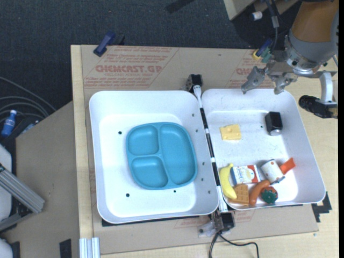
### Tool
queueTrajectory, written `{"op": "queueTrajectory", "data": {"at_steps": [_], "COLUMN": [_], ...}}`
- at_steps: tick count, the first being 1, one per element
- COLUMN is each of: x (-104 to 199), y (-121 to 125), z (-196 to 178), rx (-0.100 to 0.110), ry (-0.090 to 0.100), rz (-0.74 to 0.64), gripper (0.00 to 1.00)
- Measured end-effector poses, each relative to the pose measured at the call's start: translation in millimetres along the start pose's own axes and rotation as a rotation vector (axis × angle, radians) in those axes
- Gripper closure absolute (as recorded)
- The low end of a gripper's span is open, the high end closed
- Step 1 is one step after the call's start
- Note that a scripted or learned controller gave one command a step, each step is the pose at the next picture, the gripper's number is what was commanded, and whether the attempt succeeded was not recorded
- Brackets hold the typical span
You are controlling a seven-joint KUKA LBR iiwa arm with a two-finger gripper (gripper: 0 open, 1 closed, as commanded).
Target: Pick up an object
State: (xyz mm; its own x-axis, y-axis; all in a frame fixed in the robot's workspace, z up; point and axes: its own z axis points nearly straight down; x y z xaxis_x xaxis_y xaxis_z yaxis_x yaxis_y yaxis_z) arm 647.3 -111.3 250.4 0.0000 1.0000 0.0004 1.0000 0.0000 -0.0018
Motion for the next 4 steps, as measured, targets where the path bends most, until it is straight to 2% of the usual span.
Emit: {"op": "queueTrajectory", "data": {"at_steps": [1, 4], "x": [-56, -91], "y": [19, 20], "z": [166, 165], "rx": [0.000, -0.003], "ry": [-0.001, -0.001], "rz": [0.001, 0.000], "gripper": [0.00, 0.00]}}
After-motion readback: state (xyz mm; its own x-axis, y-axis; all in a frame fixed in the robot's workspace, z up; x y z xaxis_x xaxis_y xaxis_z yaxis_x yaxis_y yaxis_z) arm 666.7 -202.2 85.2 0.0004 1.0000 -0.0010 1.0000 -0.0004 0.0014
